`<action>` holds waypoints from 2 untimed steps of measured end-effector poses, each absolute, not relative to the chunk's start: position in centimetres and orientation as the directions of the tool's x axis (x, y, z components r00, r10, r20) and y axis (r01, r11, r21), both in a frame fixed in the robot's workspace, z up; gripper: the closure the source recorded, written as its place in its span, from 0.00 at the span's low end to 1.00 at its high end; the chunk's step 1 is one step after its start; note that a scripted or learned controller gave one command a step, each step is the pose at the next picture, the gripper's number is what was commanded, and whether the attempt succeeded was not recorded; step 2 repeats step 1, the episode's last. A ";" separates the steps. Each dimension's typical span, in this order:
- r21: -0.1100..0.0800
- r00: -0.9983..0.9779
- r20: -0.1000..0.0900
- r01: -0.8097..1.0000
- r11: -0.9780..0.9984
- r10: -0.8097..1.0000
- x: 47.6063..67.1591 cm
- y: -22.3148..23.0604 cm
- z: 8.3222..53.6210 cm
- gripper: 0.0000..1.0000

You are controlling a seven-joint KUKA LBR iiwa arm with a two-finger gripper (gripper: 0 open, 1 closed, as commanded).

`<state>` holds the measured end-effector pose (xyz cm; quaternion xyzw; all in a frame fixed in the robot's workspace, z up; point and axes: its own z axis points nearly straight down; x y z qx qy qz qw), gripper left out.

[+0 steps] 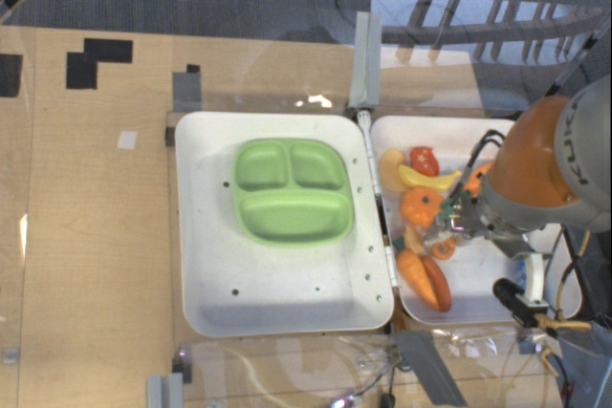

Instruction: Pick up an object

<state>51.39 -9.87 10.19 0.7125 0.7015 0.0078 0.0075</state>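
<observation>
The right bin [478, 296] holds several toy foods. A red piece [424, 160], a yellow banana [428, 178] and a pale yellow fruit [390, 169] lie at its far left. Below them sit an orange fruit [418, 206], an orange carrot [414, 270] and a red sausage [438, 284]. My gripper [449, 223] is low over the bin's left half, just right of the orange fruit and above a small orange piece [442, 249]. The grey and orange arm covers the bin's right part.
The left bin [206, 282] bears a green three-compartment plate [292, 189] near its middle. A raised divider [379, 205] separates the two bins. The wooden bench stretches away to the left of the bins.
</observation>
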 end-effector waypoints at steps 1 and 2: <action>0.007 -0.002 0.000 1.000 0.002 1.000 61.4 -4.5 24.8 1.00; 0.007 -0.002 0.000 1.000 0.002 1.000 61.4 -4.5 24.8 1.00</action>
